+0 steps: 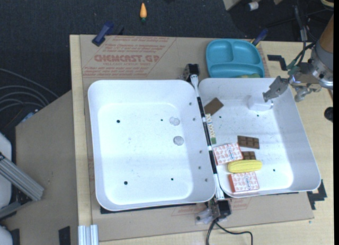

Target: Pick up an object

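Observation:
The right bin (pixel 296 132) holds a brown square tile (pixel 213 105) near its left wall and a dark chocolate bar (pixel 248 142) in the middle. Toward the front, a yellow corn cob (pixel 244 166) lies between two red-and-white packets (pixel 228 152) (pixel 244 182). My gripper (pixel 288 92) hangs over the bin's far right corner, well behind all of these and touching none. It is open, with one grey finger (pixel 276 87) pointing left and nothing between the fingers.
Two small clear discs (pixel 175 121) (pixel 178 141) lie in the left bin (pixel 106 132). A blue divided tray (pixel 234 58) sits behind the right bin. A blue clamp (pixel 102 33) rests at the board's far left corner.

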Motion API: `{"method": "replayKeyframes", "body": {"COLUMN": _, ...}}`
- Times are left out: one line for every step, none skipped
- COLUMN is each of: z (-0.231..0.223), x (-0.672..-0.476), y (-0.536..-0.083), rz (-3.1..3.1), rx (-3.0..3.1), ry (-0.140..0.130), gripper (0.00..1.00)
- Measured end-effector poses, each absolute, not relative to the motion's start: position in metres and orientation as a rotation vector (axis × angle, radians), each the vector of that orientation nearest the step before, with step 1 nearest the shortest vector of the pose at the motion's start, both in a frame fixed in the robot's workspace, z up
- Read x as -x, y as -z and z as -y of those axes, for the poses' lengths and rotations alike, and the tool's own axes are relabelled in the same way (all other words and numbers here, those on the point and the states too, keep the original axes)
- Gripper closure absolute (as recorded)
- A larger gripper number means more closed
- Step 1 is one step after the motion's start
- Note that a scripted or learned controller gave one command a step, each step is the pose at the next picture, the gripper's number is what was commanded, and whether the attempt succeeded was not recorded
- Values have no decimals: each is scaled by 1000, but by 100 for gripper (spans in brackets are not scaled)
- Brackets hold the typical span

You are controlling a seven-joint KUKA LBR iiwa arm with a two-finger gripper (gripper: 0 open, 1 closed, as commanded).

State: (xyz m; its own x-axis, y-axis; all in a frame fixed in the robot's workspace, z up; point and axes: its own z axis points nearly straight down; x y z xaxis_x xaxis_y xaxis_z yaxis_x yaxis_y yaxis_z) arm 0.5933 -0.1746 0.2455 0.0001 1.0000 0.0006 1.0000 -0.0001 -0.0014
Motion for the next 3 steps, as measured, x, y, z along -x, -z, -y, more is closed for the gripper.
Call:
{"method": "replayKeyframes", "body": {"z": 132, "x": -573, "y": -86, "rz": 2222, "rx": 2220, "ry": 0, "gripper": 0}}
{"method": "replayKeyframes", "body": {"z": 133, "x": -574, "y": -96, "rz": 2220, "rx": 2222, "ry": 1, "gripper": 100}}
{"method": "replayKeyframes", "body": {"z": 133, "x": -574, "y": -96, "rz": 2220, "rx": 2222, "ry": 1, "gripper": 0}}
